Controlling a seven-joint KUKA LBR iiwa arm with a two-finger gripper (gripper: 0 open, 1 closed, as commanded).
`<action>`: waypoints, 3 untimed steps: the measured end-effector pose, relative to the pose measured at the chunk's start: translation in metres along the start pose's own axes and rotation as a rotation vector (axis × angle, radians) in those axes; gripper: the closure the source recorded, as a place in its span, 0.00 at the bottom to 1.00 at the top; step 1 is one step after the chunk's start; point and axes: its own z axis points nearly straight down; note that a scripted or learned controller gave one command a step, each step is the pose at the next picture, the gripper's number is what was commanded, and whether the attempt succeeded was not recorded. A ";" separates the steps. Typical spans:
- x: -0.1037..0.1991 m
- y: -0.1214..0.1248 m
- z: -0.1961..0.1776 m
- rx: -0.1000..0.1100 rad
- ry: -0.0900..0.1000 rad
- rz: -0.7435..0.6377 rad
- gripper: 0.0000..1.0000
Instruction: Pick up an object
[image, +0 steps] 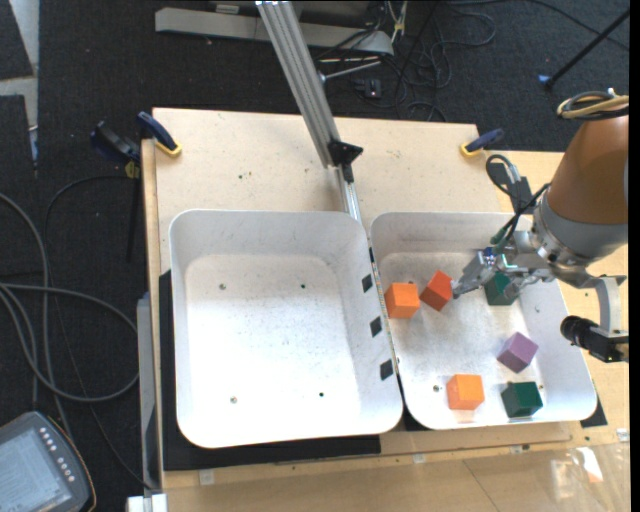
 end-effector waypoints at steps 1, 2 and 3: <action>0.000 0.001 -0.002 -0.005 -0.001 0.002 0.00; -0.003 0.008 0.044 0.000 -0.001 0.003 0.00; -0.011 0.003 0.104 0.002 0.000 0.004 0.00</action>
